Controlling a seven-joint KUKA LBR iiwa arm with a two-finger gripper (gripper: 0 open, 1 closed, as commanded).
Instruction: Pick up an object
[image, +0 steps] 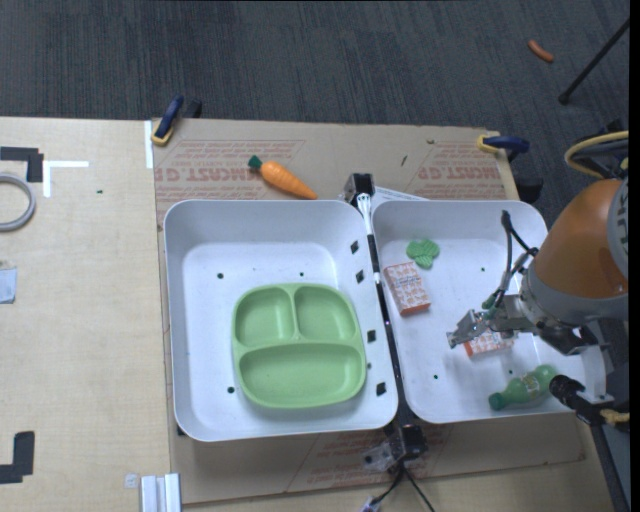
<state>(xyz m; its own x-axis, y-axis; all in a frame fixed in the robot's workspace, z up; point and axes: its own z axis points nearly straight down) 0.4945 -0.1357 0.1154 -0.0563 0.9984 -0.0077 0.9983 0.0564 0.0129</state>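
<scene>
Where the end effector (478, 335) meets a small carton (489, 345) (right bin (455, 235)), its grip state is unclear.

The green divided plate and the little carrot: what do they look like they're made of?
The green divided plate looks like moulded plastic with a smooth, matte finish: one even pale colour and soft rounded ridges between its sections. The carrot, lying on the cardboard behind the bins, seems a plastic toy, judging by its uniform bright orange, though it's small here.
</scene>
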